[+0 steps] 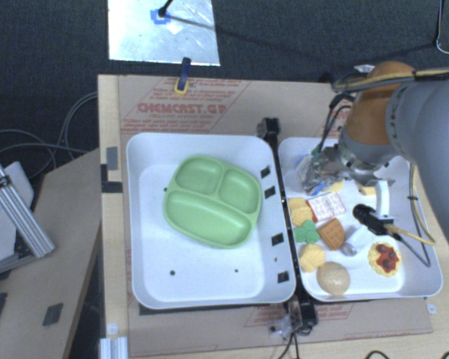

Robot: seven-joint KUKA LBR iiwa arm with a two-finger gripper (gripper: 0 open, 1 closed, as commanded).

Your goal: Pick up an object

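While L bin [146, 223] holds green tray [212, 200], R bin [426, 275] holds toy food [322, 234].

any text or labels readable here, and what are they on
"CHEMCAST GP" (last letters unsure), red print on the cardboard sheet under the bins.
Smaller red line beneath it: too blurred to read.
Red-and-white card in the right bin: markings too small to read.

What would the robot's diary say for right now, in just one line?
arm: over right bin | gripper: low at bin's back-left, above toy food | green divided plate: in left bin | pick: not seen
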